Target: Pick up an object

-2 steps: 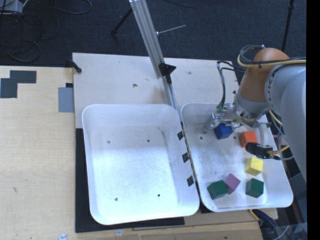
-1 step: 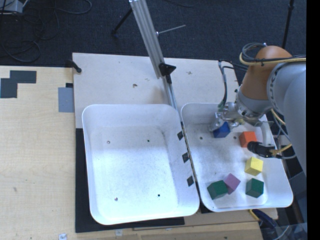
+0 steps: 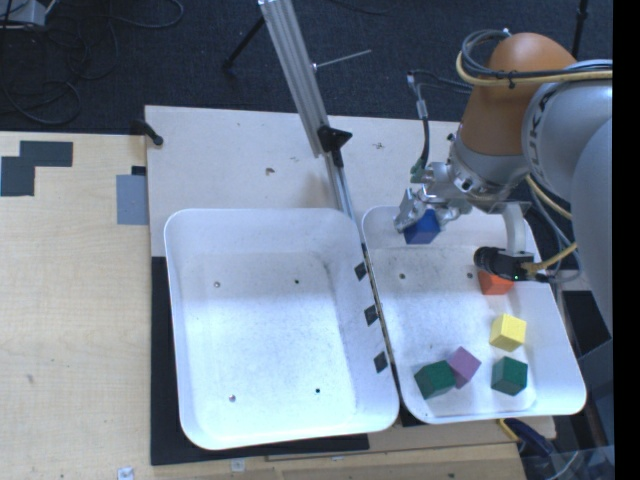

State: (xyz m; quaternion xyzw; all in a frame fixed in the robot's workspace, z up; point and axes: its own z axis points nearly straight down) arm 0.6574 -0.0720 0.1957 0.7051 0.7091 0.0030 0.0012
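Fingers (image 3: 418,211) clamped on blue block (image 3: 423,228) over right bin's (image 3: 440,408) far-left corner; I'd lift straight, slowly, avoiding the rim.

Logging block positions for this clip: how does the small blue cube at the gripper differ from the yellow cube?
The small blue cube sits between the fingers of the gripper, near the right bin's far end; the yellow cube lies loose on that bin's floor, nearer the camera. Colours differ: blue against yellow. Both are small blocks of similar size.
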